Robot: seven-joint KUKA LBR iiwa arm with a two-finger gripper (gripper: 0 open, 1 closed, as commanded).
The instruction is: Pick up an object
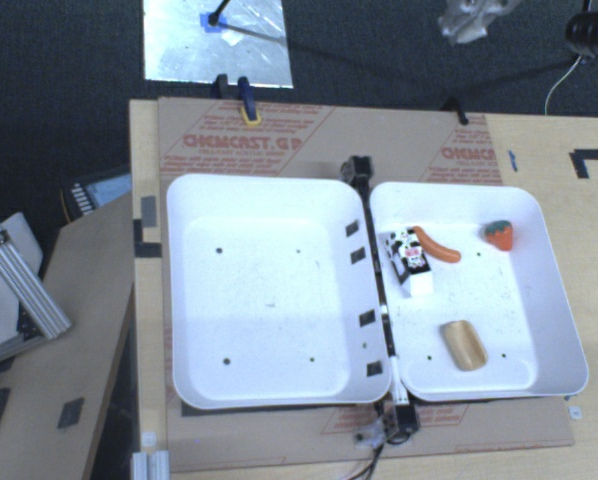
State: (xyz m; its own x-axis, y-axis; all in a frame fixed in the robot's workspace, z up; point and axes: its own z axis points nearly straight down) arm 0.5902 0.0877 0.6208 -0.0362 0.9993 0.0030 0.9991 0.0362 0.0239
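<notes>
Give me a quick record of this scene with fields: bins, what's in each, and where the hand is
bins: left bin and right bin, side by side
right bin contents: orange sausage-like piece, black-and-white block, strawberry-like toy, tan bread-like piece
left bin contents: no objects visible
hand: blurred at the top of the view, above the bench, away from the objects
held: nothing visible

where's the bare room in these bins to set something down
The left bin shows nothing on its floor. In the right bin, bare floor lies between the strawberry and tan block, and along the near rim. It is crowded by the divider, where the orange carrot touches the black-and-white box.
</notes>
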